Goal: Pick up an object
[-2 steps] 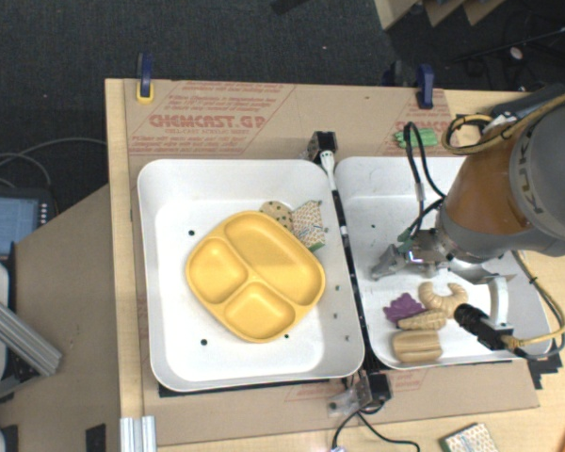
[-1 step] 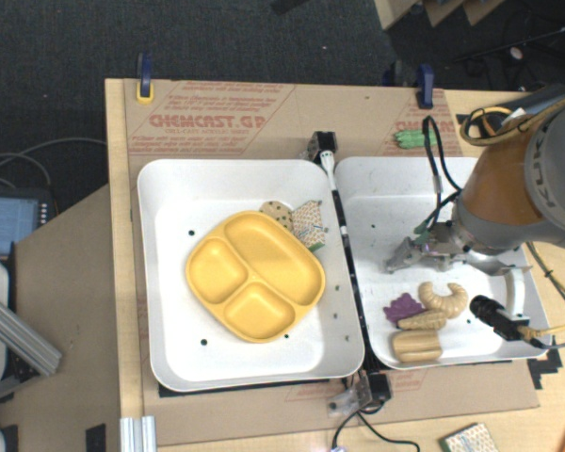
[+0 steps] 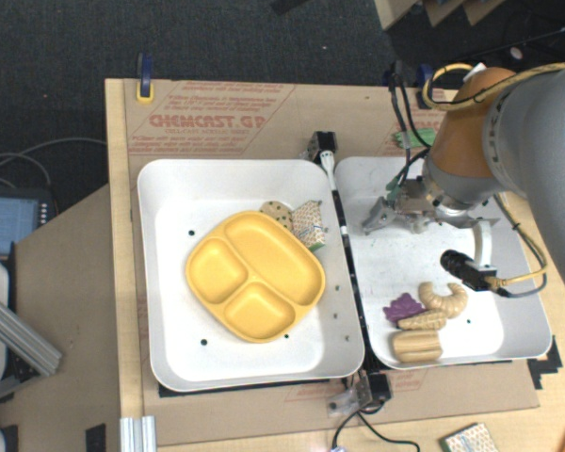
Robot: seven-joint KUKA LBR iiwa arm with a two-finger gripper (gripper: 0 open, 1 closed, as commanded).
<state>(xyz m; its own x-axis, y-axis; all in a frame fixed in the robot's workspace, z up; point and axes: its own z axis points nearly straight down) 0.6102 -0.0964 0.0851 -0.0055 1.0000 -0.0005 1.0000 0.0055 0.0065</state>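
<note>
My gripper (image 3: 381, 215) hangs low over the upper left part of the right bin (image 3: 377, 276), above bare white floor, with nothing visibly held. The grey arm with its orange band (image 3: 466, 130) reaches in from the right. At that bin's front lie a purple grape bunch (image 3: 404, 306), a curled tan pastry (image 3: 443, 301) and a tan bread roll (image 3: 416, 347), all well in front of the gripper. In the left bin (image 3: 165, 252) sits a yellow divided plate (image 3: 254, 276), with a cookie (image 3: 277, 212) and a patterned packet (image 3: 309, 220) at its far edge.
A black fitting with a cable (image 3: 466, 269) lies over the right bin near the pastry. A ridge (image 3: 344, 252) divides the two bins. Cables (image 3: 410, 111) hang behind the right bin. Brown cardboard (image 3: 207, 111) surrounds both bins.
</note>
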